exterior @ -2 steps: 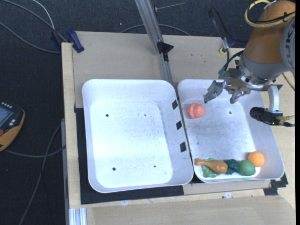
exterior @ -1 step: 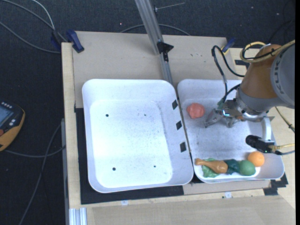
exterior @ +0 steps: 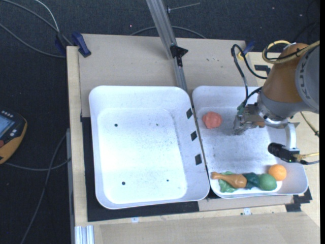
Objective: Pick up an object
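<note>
- A red ball (exterior: 213, 119) lies in the right bin (exterior: 228, 151), near its upper left corner.
- The gripper (exterior: 242, 125) hangs just right of the ball, apart from it; nothing sits between its fingers, though whether they are spread or closed cannot be told.
- Along the bin's lower edge lie an orange ball (exterior: 277, 172), a green ball (exterior: 267, 182) and what looks like a toy drumstick (exterior: 229, 177).
- The left bin (exterior: 142, 146) sits beside it on the counter (exterior: 127, 60).

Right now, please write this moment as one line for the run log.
arm: over right bin | gripper: beside red ball, nothing seen held | toys at near edge: orange ball, green ball
</note>
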